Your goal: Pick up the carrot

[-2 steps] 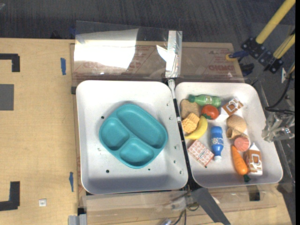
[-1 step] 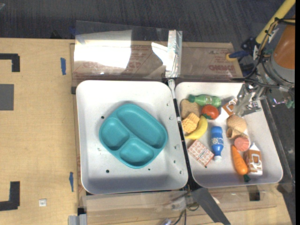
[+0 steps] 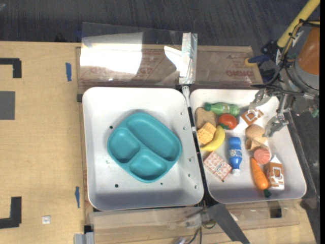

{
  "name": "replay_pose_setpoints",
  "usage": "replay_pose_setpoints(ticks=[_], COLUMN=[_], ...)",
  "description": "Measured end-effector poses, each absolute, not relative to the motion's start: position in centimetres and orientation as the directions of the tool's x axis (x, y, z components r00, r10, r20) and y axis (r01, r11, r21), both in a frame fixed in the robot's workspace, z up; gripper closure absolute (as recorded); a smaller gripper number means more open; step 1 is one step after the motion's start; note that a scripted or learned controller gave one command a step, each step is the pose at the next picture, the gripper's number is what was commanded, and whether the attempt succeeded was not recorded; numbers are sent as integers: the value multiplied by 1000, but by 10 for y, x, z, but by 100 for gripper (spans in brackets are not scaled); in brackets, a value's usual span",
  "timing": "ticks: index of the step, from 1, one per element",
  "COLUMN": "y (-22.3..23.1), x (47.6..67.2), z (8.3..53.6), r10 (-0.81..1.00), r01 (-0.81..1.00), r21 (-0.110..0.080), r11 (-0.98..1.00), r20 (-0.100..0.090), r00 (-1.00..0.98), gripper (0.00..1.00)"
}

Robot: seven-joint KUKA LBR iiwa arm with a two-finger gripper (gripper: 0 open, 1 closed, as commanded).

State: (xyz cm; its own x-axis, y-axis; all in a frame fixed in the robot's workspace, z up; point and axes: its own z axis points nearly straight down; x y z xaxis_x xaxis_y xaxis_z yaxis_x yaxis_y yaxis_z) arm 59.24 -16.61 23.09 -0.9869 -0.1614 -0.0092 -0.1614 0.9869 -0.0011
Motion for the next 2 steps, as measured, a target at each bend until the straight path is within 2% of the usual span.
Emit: replay_pose_setpoints(ticks=[1, 2], y=[-174, -184], x=[559, 519], z=[98, 90], r10=[-208, -217], r01=[-208, -217], r21=[-3, -6], r11=[978, 976], r20=[-11, -17], r00=[-978, -976], gripper=[0, 0])
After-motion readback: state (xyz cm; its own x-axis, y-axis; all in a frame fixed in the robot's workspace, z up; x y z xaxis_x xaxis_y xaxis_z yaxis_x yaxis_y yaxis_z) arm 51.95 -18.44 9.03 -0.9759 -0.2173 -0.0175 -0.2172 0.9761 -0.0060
